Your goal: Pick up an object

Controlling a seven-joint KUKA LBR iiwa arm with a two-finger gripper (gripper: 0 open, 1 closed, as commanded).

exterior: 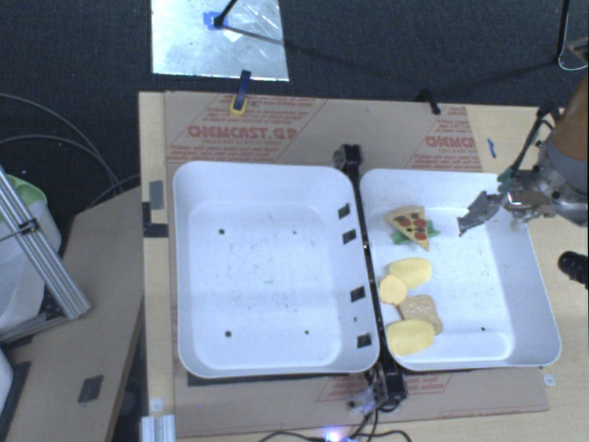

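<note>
Pizza slice looks flat, light, stiff (toy, I judge), so I'd pinch its edges; gripper hovers beside it, whether open I cannot tell

Two white bins, the left one flecked with dark specks, sit on a tan board printed with red lettering. At the frame's centre right, a pizza slice shows yellow with red dots and a green edge; below it lie pale yellow pieces and a brown slice. A silvery sheet at upper left carries a blue mark on dark carpet. The pincer is grey.
</note>
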